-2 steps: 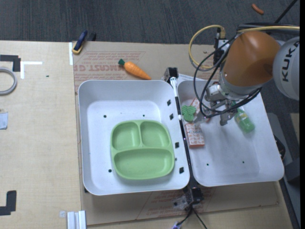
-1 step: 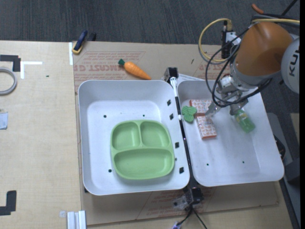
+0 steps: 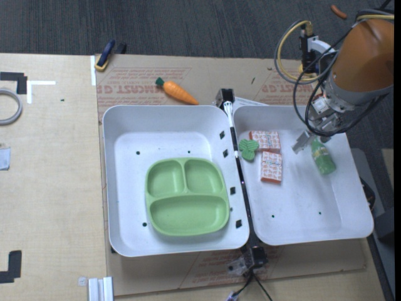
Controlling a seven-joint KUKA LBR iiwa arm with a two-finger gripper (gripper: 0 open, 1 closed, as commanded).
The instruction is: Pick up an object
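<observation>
My gripper [image 3: 312,141] hangs low over the back right part of the right bin [image 3: 313,221], under the grey and orange arm. A pale green bottle-like object [image 3: 324,161] lies just below and right of it, touching or nearly touching the gripper tip. Whether it is gripped is not clear from this angle. To the left in the same bin lie two red-and-white packets [image 3: 265,139] [image 3: 272,167] and a small green leafy toy [image 3: 248,149].
The left bin [image 3: 125,137] holds a green divided plate [image 3: 187,196]. A toy carrot [image 3: 177,91] lies on the cardboard behind the bins, and a blue marker [image 3: 105,54] sits farther back left. A tape roll [image 3: 7,105] is at the far left edge.
</observation>
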